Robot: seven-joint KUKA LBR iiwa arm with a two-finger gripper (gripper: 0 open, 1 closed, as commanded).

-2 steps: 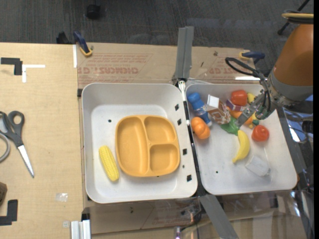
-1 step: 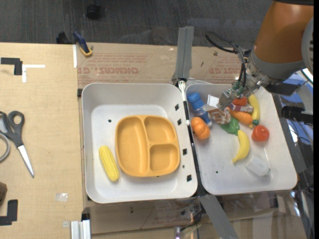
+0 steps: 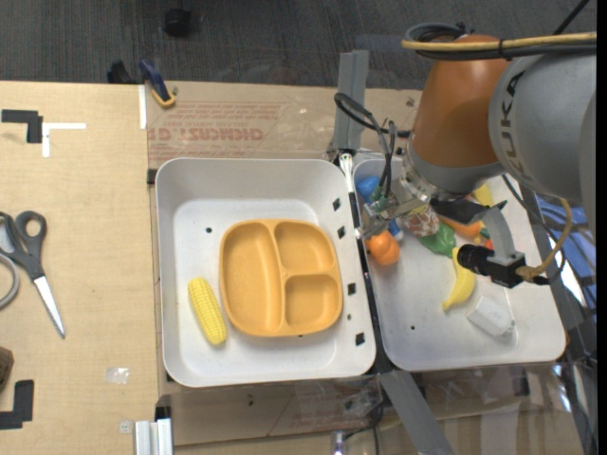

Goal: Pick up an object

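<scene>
My gripper point(image 3: 400, 212) hangs low over the back left part of the right bin point(image 3: 427, 344), under the big orange band of the arm. Toy foods lie crowded around it. An orange fruit point(image 3: 382, 247) sits just below and left of it, a green piece point(image 3: 439, 242) just to its right, and a blue piece point(image 3: 367, 188) at its left against the bin wall. An orange carrot-like piece point(image 3: 465, 226) lies further right. The arm's bulk hides whatever lies straight beneath the gripper.
A banana point(image 3: 460, 290) and a pale white piece point(image 3: 490, 318) lie in the right bin's front half. The left bin point(image 3: 180, 197) holds a yellow divided plate point(image 3: 282, 278) and a corn cob point(image 3: 207, 311). Scissors point(image 3: 33, 263) lie on the bench at far left.
</scene>
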